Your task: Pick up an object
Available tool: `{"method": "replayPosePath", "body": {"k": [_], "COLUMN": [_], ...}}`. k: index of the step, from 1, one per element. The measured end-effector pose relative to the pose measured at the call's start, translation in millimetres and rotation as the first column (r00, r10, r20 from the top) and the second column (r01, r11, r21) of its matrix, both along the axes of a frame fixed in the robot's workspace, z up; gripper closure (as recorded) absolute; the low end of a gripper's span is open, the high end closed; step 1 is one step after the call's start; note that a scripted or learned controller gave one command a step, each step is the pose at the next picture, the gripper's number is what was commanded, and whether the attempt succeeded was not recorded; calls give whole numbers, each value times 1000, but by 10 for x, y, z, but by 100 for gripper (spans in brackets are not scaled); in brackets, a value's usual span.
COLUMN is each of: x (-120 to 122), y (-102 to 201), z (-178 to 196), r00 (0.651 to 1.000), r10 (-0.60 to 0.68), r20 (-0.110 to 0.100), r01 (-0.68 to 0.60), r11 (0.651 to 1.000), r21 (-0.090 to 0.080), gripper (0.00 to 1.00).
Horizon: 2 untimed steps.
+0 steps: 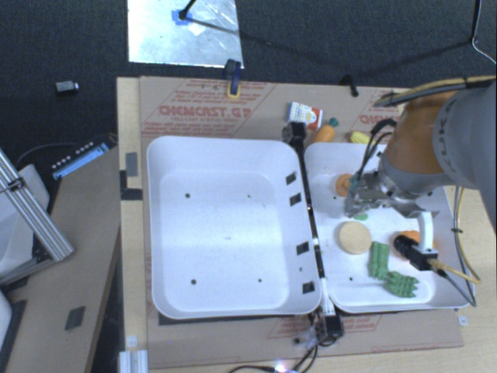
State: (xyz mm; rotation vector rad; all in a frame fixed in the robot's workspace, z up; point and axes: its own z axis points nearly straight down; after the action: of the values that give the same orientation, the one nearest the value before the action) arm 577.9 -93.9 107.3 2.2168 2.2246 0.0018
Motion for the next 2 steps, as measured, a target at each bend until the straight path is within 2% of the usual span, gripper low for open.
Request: {"method": "replayPosePath", "body": {"k": [1, 2], "x": [-378, -919], "y": [88, -191], "z": [506, 2332], "r00": [1000, 1000], "r10": [-3, -1], "r20": [-3, 2], "r01": [3, 1], "r11": [1000, 1000], "r21": [2, -3], "gripper": [100, 100]}}
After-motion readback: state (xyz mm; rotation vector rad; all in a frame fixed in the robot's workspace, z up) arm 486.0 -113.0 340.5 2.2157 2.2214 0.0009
